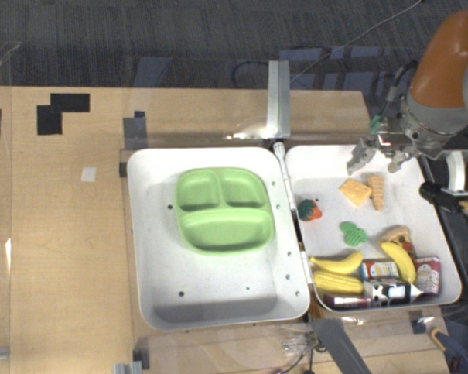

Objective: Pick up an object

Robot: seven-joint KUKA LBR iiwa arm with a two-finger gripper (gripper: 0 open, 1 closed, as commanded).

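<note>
Over right bin's (451, 235) far right corner: grey arm (446, 72) with orange band reaching in from right, wrist angled down toward bin's far edge. Gripper (378, 159) spread open, two fingers apart, nothing between them; left fingertip (358, 160) above bin floor near far edge, right one (395, 161) just beyond the tan wafer.

Just below gripper, on bin floor: orange-yellow cheese wedge (356, 192), touching or just beside upright-lying tan wafer stick (377, 191). Neither touched by fingers.

Toward bin's left wall: small red-and-green strawberry-like toy (308, 210). Mid-bin: green leafy toy (354, 234). Right of that: brown bread-like piece (396, 234).

Along near edge of right bin, crowded together: corn cob (337, 282), banana (338, 263) lying across it, second banana (400, 260) tilted beside a can (379, 270), dark bottle (378, 295) lying flat along near wall, red packet (428, 276) at near right corner.

Left bin (155, 248): green three-compartment plate (222, 208) lying flat at centre, well apart from arm.

Both bins side by side on wooden bench (58, 229).
</note>
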